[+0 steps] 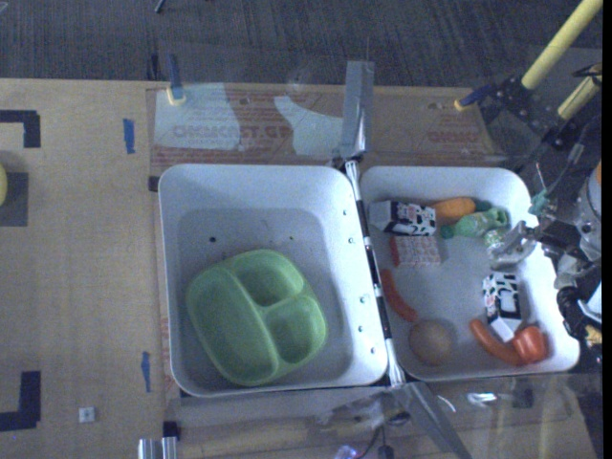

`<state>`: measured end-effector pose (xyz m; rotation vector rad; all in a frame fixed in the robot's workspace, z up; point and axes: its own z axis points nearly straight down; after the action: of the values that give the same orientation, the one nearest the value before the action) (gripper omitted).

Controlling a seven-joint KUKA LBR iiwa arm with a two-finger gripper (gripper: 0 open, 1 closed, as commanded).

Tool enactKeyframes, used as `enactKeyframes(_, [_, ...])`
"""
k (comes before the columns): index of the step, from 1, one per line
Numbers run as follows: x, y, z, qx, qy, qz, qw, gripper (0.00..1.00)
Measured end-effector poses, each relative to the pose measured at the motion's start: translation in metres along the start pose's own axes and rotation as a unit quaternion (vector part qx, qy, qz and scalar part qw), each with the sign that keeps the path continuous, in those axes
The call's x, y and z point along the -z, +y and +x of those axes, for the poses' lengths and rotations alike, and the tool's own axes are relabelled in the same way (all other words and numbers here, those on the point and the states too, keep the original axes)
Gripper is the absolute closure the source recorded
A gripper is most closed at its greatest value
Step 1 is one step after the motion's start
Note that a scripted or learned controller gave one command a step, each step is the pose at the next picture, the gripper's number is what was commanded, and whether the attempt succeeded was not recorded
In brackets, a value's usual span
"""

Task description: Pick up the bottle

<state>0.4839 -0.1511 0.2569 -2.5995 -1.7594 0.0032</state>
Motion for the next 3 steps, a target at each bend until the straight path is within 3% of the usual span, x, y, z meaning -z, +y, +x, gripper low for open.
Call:
enactKeyframes(1, [-0.108, 0.047, 0.026, -0.204, 0.000, 0.001, 0.9790, 0.00])
enactKeyframes(2, [-0.144, 0.034, 0.025, -0.303, 0.004, -0.009, 0.9530, 0.00])
enactKeyframes(3, [-0.135, 0.032, 0.025, -0.302, 0.003, -0.006, 0.9534, 1.00])
